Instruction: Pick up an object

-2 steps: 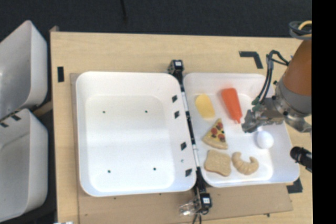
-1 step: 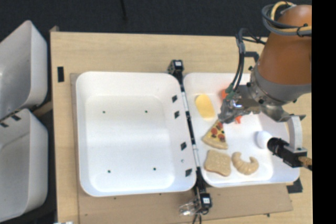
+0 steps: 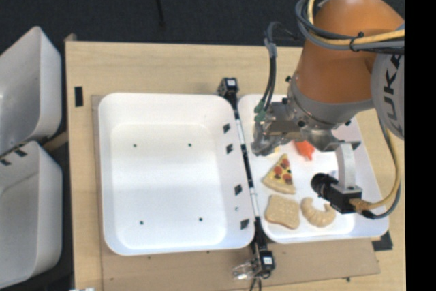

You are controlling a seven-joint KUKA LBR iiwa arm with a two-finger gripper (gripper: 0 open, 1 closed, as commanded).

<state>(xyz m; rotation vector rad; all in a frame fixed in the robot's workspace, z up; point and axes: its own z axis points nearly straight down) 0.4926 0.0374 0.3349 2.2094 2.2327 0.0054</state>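
You see smooth, glossy white plastic bins (image 3: 163,174); pale matt wood table (image 3: 170,68); shiny orange band (image 3: 340,44) over grey metal; toy pizza slice (image 3: 281,174) and bread (image 3: 283,211) look matt plastic.

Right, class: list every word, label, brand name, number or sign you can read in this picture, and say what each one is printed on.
"UK": large dark letters on the grey arm at the picture's right edge; the rest of the word is cut off.
No other text, number or sign can be read, on the white bins, the bench or the toy food.
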